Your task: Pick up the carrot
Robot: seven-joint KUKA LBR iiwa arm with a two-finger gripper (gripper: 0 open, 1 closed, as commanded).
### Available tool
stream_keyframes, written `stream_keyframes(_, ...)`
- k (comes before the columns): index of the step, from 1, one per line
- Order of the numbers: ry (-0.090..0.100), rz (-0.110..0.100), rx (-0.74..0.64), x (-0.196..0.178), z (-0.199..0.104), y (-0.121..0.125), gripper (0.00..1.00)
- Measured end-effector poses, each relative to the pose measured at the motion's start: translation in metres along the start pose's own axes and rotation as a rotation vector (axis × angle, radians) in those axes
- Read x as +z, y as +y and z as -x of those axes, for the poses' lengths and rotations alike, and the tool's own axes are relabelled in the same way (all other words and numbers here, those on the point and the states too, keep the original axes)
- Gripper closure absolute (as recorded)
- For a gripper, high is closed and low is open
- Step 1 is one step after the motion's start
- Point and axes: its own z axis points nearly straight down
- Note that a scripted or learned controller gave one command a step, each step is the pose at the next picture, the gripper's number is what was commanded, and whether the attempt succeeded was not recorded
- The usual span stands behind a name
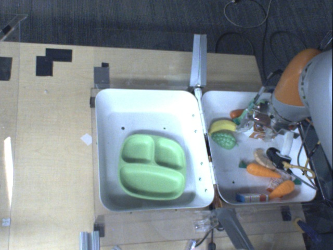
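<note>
The pincer (pixel 256 120) hangs over the right bin (pixel 227 189), near its far rim; how far it is open cannot be told, nor whether it touches anything. The carrot (pixel 263 171) lies nearer the camera, well below the pincer, beside a second carrot (pixel 282 189) by the near rim.

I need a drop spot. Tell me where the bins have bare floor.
Left bin: bare above and beside the green tray. Right bin: bare near-left corner, below the yellow toy. Crowded by the carrots and gripper.
</note>
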Motion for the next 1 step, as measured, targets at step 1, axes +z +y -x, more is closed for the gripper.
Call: stream_keyframes(1,0.002,0.008,0.163,0.0182,0.0281,-0.0509,0.0)
